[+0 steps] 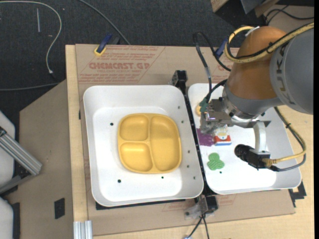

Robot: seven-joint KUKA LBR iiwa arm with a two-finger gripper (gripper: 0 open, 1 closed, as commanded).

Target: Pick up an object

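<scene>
From above, the grey arm [294,68] with its orange band [254,63] reaches in from the right and bends down over the right bin [249,180]. Its pincer [215,126] hangs low at that bin's left side; whether it is spread or pressed together cannot be told.

Just beneath the pincer lies a small purple piece [205,137], and right beside that a red, white and blue block [223,139]; whether either is touched cannot be told. A little below the pincer sits a knobbly green toy [215,161]. To the pincer's left, in the left bin [99,103], rests a glossy yellow plate [149,143] with three compartments and rounded corners.

Both bins are smooth white plastic, standing on cardboard [119,61] printed with red letters. Beyond it lies dark carpet [124,9] with loose cables.
</scene>
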